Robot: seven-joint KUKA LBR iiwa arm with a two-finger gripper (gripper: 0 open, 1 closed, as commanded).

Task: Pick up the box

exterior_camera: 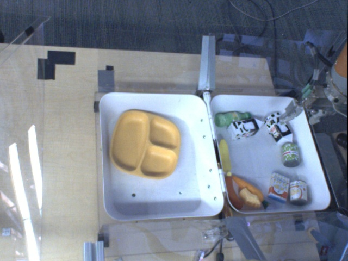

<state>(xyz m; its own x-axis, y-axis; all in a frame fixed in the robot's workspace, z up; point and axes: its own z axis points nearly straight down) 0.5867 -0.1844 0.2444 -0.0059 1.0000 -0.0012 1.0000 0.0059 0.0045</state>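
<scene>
Right, the gripper (291,111) hangs over the far right corner of the right bin (321,178), reaching in from the right, and whether it is open or closed cannot be told from this slant. Nothing shows in its grasp. Just beside its tip, near the far edge of that bin, sit two black-and-white cow-patterned cartons: one (278,126) almost under the tip, the other (244,128) further toward the bin's left side. A green bottle (232,117) lies on its side at the far left corner, touching the second carton.

The box (279,187), small with a red and white face and a blue base, stands near the bin's near right corner, well apart from the gripper. A small can (298,192) stands right against it on the right. Another can with a green label (291,154) sits by the right edge, between the cartons and the box. Along the left edge lies a yellow corn cob (223,153), and at the near left corner an orange-brown food item (243,193).

Over in the left bin (190,200), a yellow divided tray (145,143) rests toward the far left.
</scene>
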